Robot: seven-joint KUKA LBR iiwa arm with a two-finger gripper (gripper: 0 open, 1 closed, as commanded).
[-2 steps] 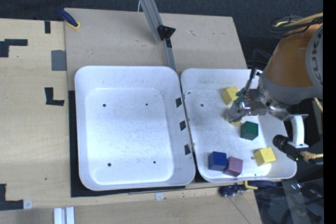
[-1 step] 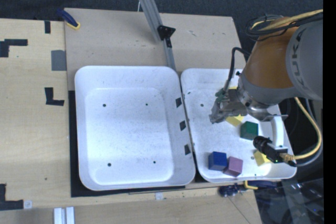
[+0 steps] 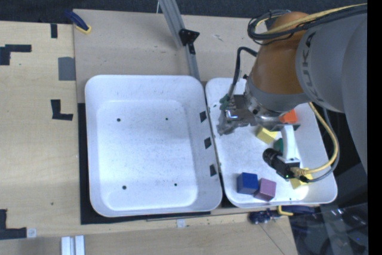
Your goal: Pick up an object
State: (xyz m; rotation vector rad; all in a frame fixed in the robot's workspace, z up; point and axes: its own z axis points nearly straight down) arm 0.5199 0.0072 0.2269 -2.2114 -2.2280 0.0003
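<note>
2 shallow white plastic bins sit side by side on the pale wooden bench (image 3: 36, 146). The left bin (image 3: 92, 128) has a floor flecked with dark specks. My claw (image 3: 230, 118) hangs over the right bin (image 3: 239, 155), close to its left wall and near the seam where the 2 bins meet. From this slanted view above, I cannot tell whether the claw is clenched or released, because my grey wrist with its orange band (image 3: 277, 65) looms over it and hides much of it.

All the things I could pick lie in the right bin. A dark blue cube (image 3: 246, 182) rests near the bin's front wall, low in the view. It has flat faces, its top is a shade lighter than its side, and it is well apart from my claw. A purple block (image 3: 267, 189) of about the same build sits just to the right of the cube, and the 2 look to be touching. A yellow block (image 3: 266, 134) lies tilted, just to the right of my claw and nearer to it than the other 2 are. An orange-red piece (image 3: 289, 117) peeks out from beneath my wrist, too covered for me to make out its shape.

A grey metal bar (image 3: 170, 6) slants down from the top of the view toward the bins' back rims.
</note>
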